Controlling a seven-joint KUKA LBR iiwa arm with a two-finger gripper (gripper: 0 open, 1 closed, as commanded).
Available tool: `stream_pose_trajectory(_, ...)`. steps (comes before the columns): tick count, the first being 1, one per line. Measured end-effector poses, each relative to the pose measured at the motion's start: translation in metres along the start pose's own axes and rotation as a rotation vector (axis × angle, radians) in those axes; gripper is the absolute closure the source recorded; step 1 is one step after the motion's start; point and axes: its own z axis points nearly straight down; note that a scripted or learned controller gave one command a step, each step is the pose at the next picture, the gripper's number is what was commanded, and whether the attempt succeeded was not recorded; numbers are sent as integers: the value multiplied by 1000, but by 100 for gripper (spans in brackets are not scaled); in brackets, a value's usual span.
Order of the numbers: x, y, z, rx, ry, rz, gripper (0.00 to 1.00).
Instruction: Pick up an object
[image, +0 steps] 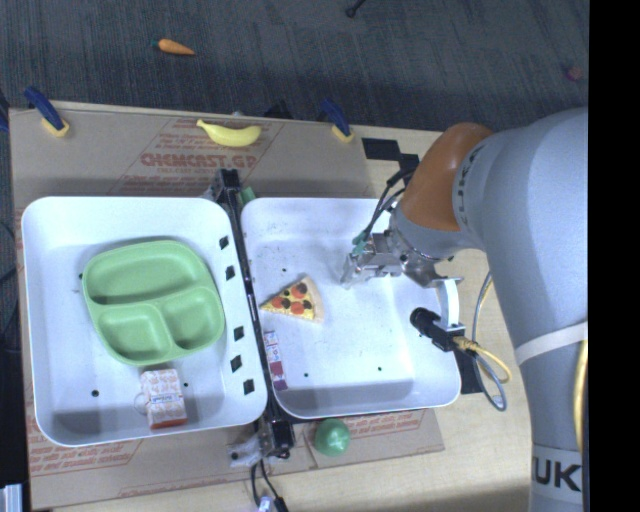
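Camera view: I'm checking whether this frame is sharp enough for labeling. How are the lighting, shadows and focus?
Camera view: lighting is soft and even; the white bins look bright but keep detail; faint shadows lie under the green divided plate and beside the pizza slice. The whole picture is slightly soft, so the small carton has unreadable print, and the gripper is too blurred to resolve.

smooth white plastic bins (60, 300), matt cardboard (150, 160)

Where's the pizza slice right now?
The pizza slice lies in the right bin, near its left wall beside the divider, left of and a little below the gripper.
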Motion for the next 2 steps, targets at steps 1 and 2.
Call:
stream_pose_trajectory(1, 53, 57, -2, -1, 1, 5, 100)
stream_pose_trajectory(2, 124, 64, -90, -2, 1, 3, 100)
